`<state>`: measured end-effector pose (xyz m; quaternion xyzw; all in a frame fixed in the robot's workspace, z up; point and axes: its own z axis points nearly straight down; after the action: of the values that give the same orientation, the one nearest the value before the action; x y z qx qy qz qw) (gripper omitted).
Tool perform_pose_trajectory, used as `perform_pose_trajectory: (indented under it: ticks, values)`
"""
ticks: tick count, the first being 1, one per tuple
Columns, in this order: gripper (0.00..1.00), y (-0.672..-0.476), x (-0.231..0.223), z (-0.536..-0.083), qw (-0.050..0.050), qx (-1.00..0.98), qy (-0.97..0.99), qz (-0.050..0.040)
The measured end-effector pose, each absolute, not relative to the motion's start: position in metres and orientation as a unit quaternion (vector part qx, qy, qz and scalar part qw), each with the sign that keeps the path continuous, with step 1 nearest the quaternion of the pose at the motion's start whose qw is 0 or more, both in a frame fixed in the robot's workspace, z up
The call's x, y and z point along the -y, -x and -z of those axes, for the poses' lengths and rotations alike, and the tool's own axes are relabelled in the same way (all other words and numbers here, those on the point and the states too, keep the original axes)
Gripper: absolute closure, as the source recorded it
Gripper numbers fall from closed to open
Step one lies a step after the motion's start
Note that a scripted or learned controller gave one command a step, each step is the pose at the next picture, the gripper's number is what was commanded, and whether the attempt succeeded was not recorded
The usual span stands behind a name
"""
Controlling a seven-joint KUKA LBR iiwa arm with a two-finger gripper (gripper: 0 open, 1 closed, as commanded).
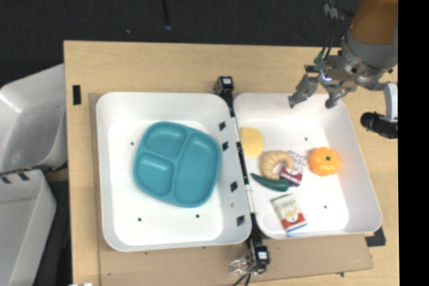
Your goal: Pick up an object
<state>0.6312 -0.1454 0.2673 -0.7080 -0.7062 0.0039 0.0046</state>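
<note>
One fixed camera looks down at a slant on both bins [107, 144], seemingly from moderate height.

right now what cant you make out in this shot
- Arm: its upper part is cut off by the camera view's top and right edges.
- Small packet: its print is too small to read.
- Green item: partly hidden under the bagel-like ring, so its shape is unclear.
- Gripper: open above the right bin; its height is unclear.

The arm [373, 17] reaches in over the far right corner of the right bin [348, 211]; its orange band sits above the grey wrist; the gripper [314, 98] hangs above that bin's far rim, fingers [296, 98] spread apart, nothing between them.
</note>
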Motion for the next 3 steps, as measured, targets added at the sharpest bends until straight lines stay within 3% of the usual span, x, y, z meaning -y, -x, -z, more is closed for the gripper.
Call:
perform_pose_trajectory:
  ticks: [1, 3]
  values:
    - [0.00, -0.633, 0.145, -0.276, -0.001, 0.707, 0.708, 0.0006]
    - [0.00, -0.636, 0.143, -0.171, 0.000, 0.706, 0.708, -0.0015]
